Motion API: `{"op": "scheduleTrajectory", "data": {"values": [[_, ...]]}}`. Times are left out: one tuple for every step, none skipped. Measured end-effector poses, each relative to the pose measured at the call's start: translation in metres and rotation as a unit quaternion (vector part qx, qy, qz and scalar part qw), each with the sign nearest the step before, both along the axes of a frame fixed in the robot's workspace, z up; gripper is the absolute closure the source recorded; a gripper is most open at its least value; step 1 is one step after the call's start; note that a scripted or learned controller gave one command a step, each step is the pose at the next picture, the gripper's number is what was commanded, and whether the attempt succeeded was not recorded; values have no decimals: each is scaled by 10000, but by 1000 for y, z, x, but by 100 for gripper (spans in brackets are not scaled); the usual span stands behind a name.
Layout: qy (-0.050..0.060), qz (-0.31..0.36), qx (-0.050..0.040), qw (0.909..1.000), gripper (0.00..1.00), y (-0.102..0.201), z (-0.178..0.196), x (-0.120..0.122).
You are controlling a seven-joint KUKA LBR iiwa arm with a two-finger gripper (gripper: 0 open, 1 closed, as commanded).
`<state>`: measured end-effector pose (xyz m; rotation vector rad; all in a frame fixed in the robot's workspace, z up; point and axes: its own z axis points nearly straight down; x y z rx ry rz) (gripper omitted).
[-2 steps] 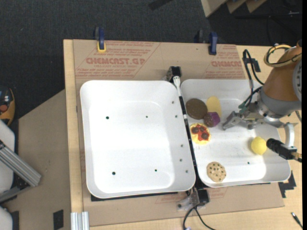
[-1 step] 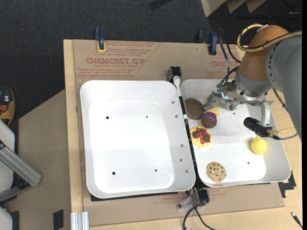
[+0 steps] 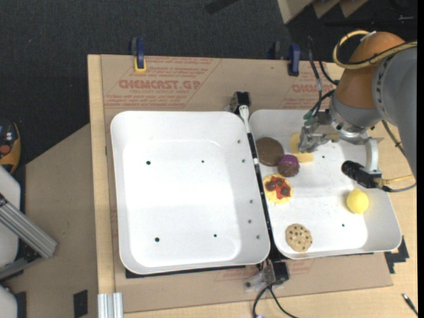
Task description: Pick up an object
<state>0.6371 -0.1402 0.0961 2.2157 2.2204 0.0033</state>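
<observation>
The right bin (image 3: 371, 234) holds several small food-like objects. A brown round piece (image 3: 269, 150) lies near its left wall, with a purple ball (image 3: 288, 165) just right of it. A pale yellow piece (image 3: 300, 148) sits at the back, partly under my gripper (image 3: 308, 141). My gripper reaches down over that yellow piece, close to the purple ball. A yellow slice with red topping (image 3: 278, 189) lies mid-left, a chocolate-chip cookie (image 3: 298, 236) at the front, and a yellow ball (image 3: 357, 201) on the right.
The left bin (image 3: 132, 138) stands beside the right one, their walls meeting along the middle. A black cable clip (image 3: 360, 173) hangs off the arm over the right bin. Clamps (image 3: 138, 53) hold the cardboard base at the back.
</observation>
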Motion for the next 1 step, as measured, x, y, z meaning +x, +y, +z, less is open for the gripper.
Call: {"op": "scheduleTrajectory", "data": {"values": [[68,-27,20,10000,100,-9,-12,-70]]}}
